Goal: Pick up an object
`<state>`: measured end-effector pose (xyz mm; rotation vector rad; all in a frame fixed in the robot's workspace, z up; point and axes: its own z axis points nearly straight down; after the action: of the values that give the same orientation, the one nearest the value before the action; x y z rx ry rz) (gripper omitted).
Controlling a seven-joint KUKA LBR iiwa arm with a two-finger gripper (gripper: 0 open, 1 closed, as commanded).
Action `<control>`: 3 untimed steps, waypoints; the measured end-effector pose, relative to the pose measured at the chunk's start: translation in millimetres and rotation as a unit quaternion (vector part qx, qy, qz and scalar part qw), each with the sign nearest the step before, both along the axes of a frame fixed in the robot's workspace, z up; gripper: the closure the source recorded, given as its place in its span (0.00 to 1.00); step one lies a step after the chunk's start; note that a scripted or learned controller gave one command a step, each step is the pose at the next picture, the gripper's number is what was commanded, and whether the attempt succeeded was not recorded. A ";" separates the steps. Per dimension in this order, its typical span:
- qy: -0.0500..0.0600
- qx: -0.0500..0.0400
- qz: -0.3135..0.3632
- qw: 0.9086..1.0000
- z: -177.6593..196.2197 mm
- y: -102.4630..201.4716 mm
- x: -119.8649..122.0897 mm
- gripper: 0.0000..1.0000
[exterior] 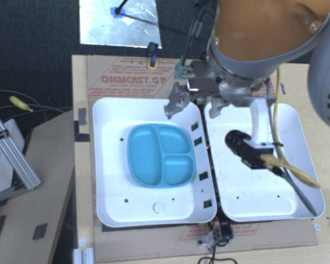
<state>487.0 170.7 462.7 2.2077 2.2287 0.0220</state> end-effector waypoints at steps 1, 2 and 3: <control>0.010 -0.005 -0.007 1.000 -99.4 -50.4 -0.8 0.00; 0.000 -0.001 -0.001 1.000 4.4 0.8 21.9 0.00; 0.004 -0.002 0.000 1.000 10.2 -1.6 21.1 1.00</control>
<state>508.1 169.0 472.9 2.2099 2.2305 0.0086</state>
